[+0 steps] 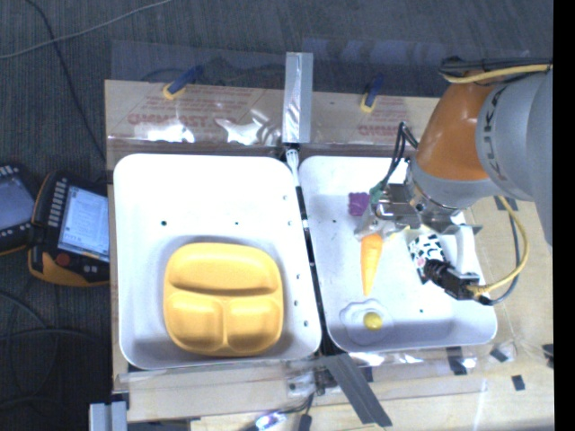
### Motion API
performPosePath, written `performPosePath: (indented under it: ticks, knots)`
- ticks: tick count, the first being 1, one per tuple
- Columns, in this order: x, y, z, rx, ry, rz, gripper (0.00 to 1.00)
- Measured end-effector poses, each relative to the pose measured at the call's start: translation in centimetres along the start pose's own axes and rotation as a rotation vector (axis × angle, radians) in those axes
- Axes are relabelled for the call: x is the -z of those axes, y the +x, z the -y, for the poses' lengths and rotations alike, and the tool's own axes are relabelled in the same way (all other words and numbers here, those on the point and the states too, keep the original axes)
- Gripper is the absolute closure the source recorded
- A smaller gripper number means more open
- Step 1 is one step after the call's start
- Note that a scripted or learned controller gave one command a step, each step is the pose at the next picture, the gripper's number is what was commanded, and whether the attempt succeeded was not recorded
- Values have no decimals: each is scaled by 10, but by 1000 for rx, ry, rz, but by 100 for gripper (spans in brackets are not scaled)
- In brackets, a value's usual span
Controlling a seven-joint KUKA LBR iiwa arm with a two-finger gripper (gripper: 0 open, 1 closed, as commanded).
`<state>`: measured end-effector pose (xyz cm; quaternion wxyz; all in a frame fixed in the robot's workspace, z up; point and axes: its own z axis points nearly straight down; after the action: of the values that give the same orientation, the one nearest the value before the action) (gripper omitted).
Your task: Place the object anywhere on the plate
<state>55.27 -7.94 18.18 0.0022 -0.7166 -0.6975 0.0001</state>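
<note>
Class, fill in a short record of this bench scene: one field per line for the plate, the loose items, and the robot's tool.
plate: yellow divided plate, in the left bin
carrot: orange toy carrot, right bin, lying below the tool
egg: fried egg toy, near the right bin's front edge
purple item: small purple piece, beside the tool
tool: over the carrot's top end

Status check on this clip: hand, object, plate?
Hand low in right bin, at carrot's top end; grip unconfirmed. Yellow plate in left bin. Fried egg, purple piece beside carrot.
</note>
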Motion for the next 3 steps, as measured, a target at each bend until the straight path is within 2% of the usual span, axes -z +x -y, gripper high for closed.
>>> performPosePath:
  ticks: [1, 2, 3]
  knots:
    - [0, 76, 30, 314, 1, 2, 100]
    - [0, 147, 31, 436, 1, 4, 100]
    - [0, 147, 31, 436, 2, 3, 0]
